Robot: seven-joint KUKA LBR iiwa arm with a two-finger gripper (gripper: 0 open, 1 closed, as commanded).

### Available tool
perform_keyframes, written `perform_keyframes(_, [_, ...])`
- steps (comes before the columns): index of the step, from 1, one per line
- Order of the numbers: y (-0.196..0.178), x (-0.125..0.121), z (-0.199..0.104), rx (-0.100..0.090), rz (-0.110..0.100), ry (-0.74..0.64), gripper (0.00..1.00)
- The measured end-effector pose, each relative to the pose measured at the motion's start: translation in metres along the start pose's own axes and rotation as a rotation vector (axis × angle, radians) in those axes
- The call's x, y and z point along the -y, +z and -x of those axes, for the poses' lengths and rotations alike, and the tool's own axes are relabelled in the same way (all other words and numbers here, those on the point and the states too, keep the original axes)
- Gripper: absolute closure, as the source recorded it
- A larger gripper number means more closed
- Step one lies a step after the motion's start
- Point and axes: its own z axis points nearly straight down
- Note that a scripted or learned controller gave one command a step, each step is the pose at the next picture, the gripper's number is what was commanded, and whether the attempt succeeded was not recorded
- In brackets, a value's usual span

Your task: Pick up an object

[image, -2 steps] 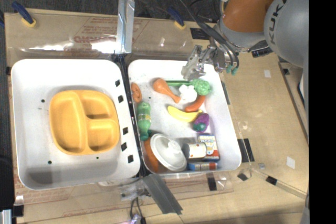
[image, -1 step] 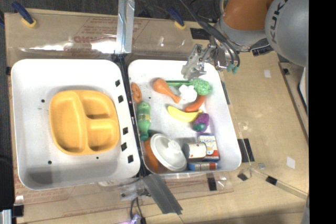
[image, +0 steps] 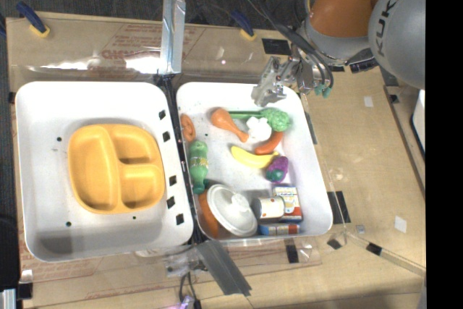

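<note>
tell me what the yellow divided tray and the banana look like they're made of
Yellow divided tray: looks like moulded plastic, with a smooth, slightly satin surface, soft rounded compartment walls and one even colour throughout.
Banana: probably a plastic toy, with a uniform bright yellow skin, a faint sheen and no natural blemishes, though the view is too small to rule out rubber or foam.

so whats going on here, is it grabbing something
A grey KUKA arm reaches in from the right, and its gripper hangs over the far edge of the right bin, with nothing visibly held. That bin is packed with toy food: a banana, a drumstick, a green broccoli piece, a purple piece, a green bottle and a small carton. The left bin holds a yellow divided tray. Nothing has been lifted yet.
</note>
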Motion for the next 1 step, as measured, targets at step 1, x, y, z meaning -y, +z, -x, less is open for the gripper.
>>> perform_keyframes(1, [-0.0113,-0.0015,0.0013,0.004,-0.001,-0.006,1.0])
